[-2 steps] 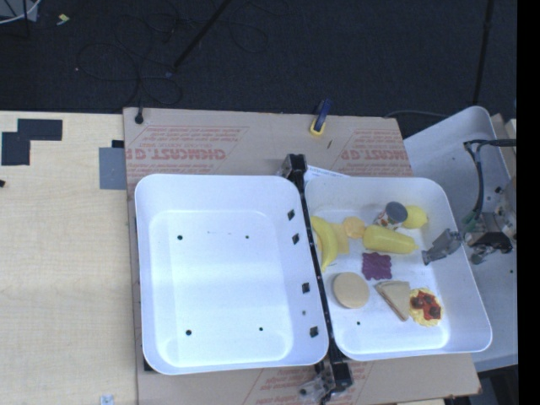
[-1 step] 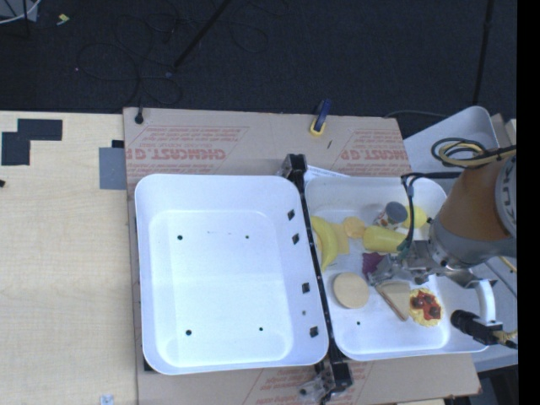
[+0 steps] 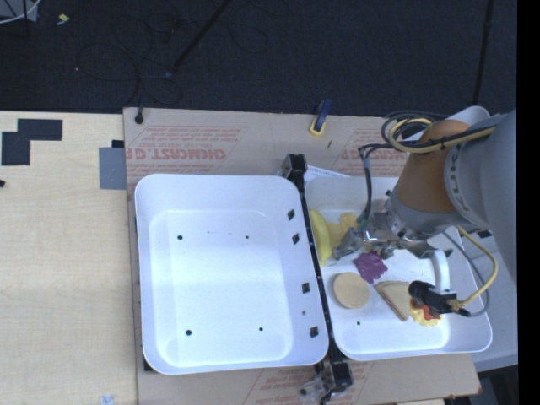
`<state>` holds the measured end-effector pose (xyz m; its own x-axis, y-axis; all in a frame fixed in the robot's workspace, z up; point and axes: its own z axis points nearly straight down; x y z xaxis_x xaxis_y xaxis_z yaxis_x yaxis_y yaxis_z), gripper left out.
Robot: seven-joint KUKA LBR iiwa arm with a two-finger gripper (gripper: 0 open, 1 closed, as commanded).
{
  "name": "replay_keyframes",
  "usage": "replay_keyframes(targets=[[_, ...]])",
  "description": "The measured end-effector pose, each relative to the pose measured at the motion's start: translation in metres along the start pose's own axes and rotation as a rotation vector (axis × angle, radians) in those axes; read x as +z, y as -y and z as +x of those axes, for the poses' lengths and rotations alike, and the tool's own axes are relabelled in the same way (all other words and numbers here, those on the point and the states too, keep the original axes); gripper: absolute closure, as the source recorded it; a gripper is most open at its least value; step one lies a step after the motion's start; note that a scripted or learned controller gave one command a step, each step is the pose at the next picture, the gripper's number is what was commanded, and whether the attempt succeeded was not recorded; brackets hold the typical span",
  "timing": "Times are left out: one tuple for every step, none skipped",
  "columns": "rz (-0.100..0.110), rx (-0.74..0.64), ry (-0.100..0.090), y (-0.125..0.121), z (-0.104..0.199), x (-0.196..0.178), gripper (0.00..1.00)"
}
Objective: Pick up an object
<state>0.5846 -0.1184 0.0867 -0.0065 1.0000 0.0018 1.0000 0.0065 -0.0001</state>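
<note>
My gripper [image 3: 358,242] hangs low over the right bin [image 3: 472,337], near its middle. Just below it in the view lies a purple lumpy object [image 3: 369,267], close to the gripper or touching it; I cannot tell which. A yellow banana-shaped piece [image 3: 320,233] lies along the bin's left wall, with a smaller yellow piece [image 3: 348,221] beside the gripper. A tan round disc [image 3: 351,291] and a tan wedge [image 3: 393,298] sit nearer the front. A small red and yellow item [image 3: 430,315] lies at the wedge's right.
The left bin [image 3: 221,268] stands beside the right one, with a black divider rail [image 3: 309,260] between them. Both rest on a cardboard sheet [image 3: 211,142]. A blue and yellow clamp [image 3: 320,118] sits at the sheet's far edge.
</note>
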Motion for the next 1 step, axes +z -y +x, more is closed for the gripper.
replay_keyframes(targets=[[0.0,0.002,0.001,-0.0324,0.0376,-0.0008,0.0]])
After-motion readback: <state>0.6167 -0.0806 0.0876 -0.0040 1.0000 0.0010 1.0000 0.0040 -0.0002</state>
